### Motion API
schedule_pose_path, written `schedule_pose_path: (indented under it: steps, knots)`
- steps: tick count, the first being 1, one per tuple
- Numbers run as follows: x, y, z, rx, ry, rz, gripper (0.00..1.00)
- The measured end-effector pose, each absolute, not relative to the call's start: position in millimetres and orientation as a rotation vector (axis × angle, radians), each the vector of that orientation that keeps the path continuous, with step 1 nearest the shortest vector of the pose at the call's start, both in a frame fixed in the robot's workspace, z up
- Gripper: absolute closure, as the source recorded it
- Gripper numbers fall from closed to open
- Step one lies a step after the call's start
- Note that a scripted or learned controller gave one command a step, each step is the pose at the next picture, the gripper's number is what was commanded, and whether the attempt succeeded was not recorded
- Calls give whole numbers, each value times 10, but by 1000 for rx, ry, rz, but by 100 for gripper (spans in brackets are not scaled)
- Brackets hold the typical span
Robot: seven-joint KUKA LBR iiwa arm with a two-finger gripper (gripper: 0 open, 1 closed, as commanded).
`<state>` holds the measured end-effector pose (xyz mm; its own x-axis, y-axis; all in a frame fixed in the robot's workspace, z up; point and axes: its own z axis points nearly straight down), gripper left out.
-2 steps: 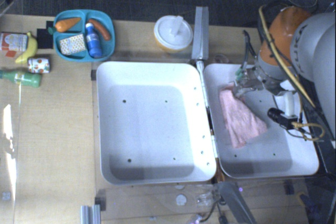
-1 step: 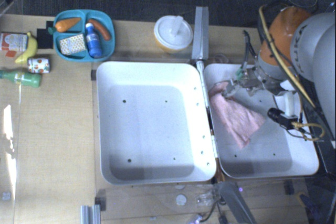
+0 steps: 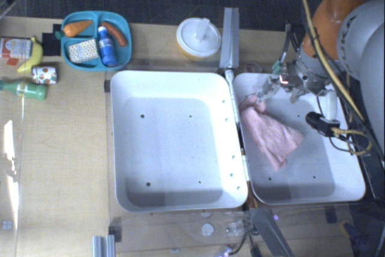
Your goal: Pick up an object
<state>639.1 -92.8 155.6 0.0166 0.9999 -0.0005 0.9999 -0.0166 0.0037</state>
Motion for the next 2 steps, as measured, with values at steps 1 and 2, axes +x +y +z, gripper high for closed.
schedule_pose_path:
  steps: [1, 2]
  knots:
    - [5990, -955, 963, 2210, 2223, 11, 0]
    - [6702, -669, 2108, 1939, 2465, 5, 0]
